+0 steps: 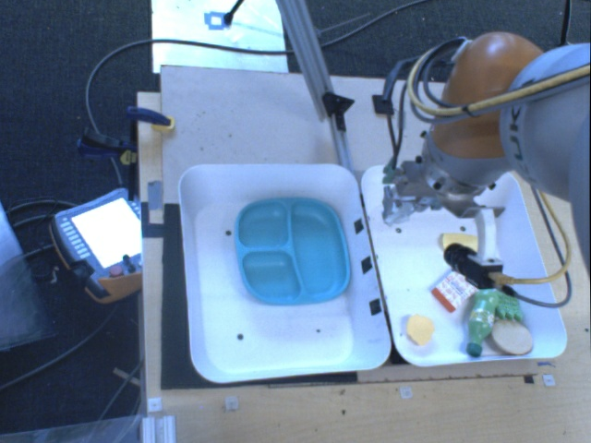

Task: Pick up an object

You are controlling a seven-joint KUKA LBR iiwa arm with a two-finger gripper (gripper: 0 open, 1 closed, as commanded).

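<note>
My gripper [397,209] hangs over the upper left part of the right bin [404,268], above bare white floor. The loose objects lie toward that bin's lower right, apart from the gripper: a yellow piece [456,242], a red and white packet [452,292], a green bottle [480,318], a green spiky toy [508,305], a round tan disc [511,339] and a small yellow wedge [420,329]. I see nothing held in the gripper.
The left bin [205,284] holds a blue divided plate [294,250] at its middle. A slanted metal pole [309,44] crosses the back of the bench. A handheld pendant [100,243] sits off the bench at left.
</note>
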